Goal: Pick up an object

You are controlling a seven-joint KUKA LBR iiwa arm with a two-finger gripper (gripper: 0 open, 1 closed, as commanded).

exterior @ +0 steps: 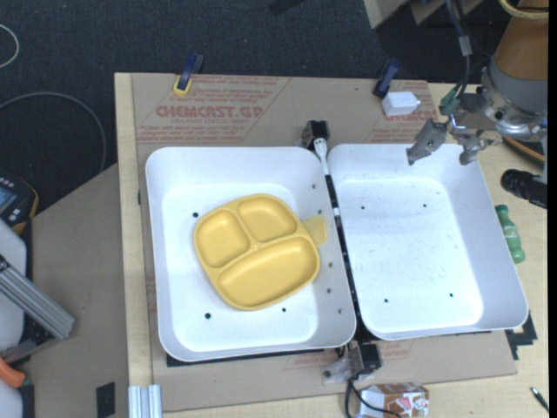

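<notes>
A yellow plastic plate, smooth and glossy with rounded corners and three moulded compartments, two small ones on its far side and one long one on its near side, lies flat in the middle of the left bin, turned slightly askew to the bin's walls, with a small tab jutting from its right edge toward the bin's right wall. The left bin is a shallow white tray with rounded corners and a few small dark holes in its floor. Just beside it, their rims touching along a dark seam, sits the right bin, the same shallow white shape, its floor speckled with fine dark flecks. Above the far right corner of that bin hangs the gripper, two grey metal fingers spread apart with nothing between them, well apart from the plate. Above it rises the grey wrist and the orange band of the arm. Both bins rest on a board of brown cardboard printed with red lettering, held at its far edge by a yellow-tipped clamp on the left and a blue clamp farther right, with a small white block just beside the latter. A green marker lies on the board beside the right bin's right rim.
</notes>
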